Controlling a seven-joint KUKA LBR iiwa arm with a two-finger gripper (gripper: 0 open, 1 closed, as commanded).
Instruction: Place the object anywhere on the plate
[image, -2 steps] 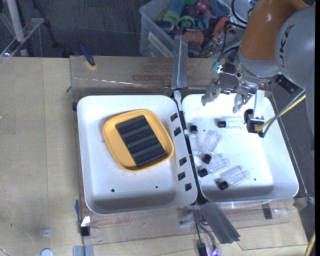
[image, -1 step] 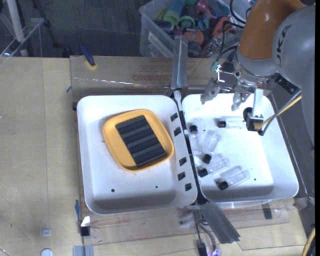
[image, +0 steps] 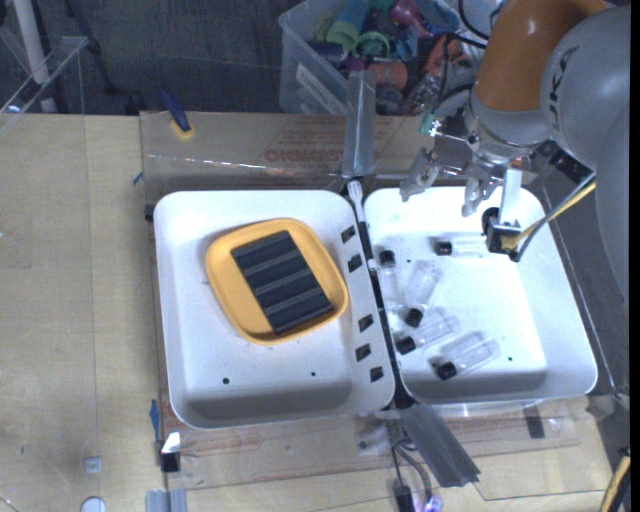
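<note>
Gripper (image: 447, 190) open, pointing down

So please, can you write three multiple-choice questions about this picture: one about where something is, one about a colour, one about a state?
1. In which bin does the plate lie?
A. left bin in the picture
B. right bin in the picture
C. outside both bins

2. What colour is the plate?
A. blue
B. yellow-orange
C. green

3. What already lies on the plate?
A. nothing
B. a clear vial
C. a dark ribbed object

Answers:
1 A, the plate sits inside the left bin.
2 B, its rim is yellow-orange around the dark ribbed object.
3 C, the dark ribbed object rests on it, while the clear vials lie in the right bin below the claw.
</note>
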